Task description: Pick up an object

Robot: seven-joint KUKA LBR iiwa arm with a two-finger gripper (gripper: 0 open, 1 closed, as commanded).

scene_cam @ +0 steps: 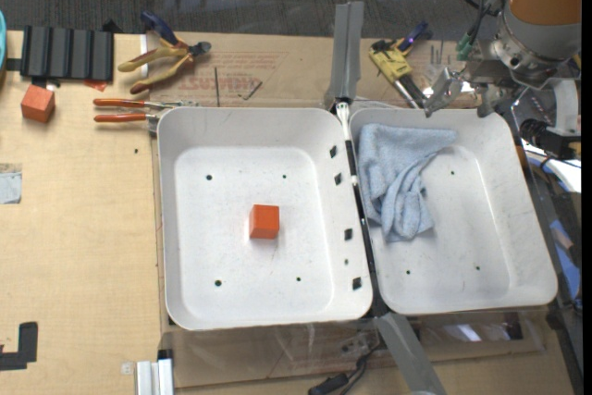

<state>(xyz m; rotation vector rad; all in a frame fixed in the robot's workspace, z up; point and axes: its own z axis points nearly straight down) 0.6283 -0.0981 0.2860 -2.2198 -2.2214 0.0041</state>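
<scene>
End effector (460, 94) above the right bin's (518, 227) far rim.
Fingers spread apart, gripping nothing; blue-grey towel (400, 180) just below-left, orange cube (265, 222) far left.

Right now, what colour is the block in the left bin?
Orange-red. The block lies alone on the white floor of the left bin, plain in the camera view.

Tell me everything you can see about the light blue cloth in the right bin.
The light blue cloth looks like soft terry towel fabric, crumpled into loose folds. It lies flat on the floor of the right white bin, in its left part, close to the wall beside the divider. Its upper part is spread wide; lower down it narrows into bunched, twisted folds. Nothing but the bin touches it, and the gripper is apart, above the bin's far rim.
</scene>
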